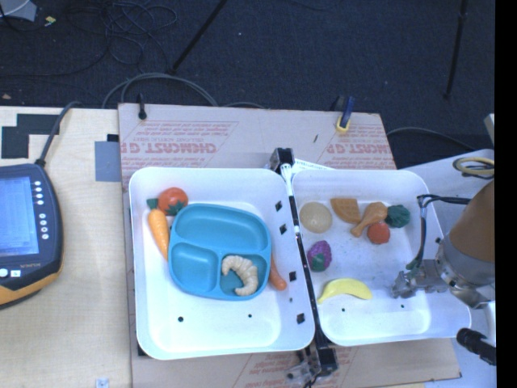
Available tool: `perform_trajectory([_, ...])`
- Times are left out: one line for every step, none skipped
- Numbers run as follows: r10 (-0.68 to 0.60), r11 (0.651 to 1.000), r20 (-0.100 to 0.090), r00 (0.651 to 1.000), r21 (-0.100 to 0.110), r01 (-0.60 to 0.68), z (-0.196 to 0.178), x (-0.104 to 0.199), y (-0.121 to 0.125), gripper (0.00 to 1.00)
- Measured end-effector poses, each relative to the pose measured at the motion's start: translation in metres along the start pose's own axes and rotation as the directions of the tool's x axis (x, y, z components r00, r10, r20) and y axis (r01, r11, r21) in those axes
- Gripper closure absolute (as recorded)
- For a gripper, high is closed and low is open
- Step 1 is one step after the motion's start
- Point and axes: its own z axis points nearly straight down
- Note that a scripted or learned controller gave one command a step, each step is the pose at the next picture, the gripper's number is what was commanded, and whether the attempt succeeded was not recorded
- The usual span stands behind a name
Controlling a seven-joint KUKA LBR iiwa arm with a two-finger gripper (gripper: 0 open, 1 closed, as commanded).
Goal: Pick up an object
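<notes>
One curved, glossy plastic banana point(346, 290)

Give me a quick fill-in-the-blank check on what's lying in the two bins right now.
1. The blue plate lies in the ____ bin.
2. The pale shrimp rests in one compartment of the ____.
3. The yellow banana lies in the ____ bin, with the gripper near that bin's right wall.
4. The carrot lies just below the ____.

Missing words: left; blue plate; right; tomato
</notes>
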Motion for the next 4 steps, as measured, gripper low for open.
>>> perform_trajectory([0.000, 1.000, 0.000, 1.000, 0.000, 0.000, 0.0000, 0.0000, 0.0000, 1.00])
perform_trajectory([0.001, 1.000, 0.000, 1.000, 0.000, -0.001, 0.0000, 0.0000, 0.0000, 1.00])
perform_trajectory([0.001, 1.000, 0.000, 1.000, 0.000, -0.001, 0.0001, 0.0000, 0.0000, 1.00])
perform_trajectory([0.002, 1.000, 0.000, 1.000, 0.000, -0.002, 0.0001, 0.0000, 0.0000, 1.00])
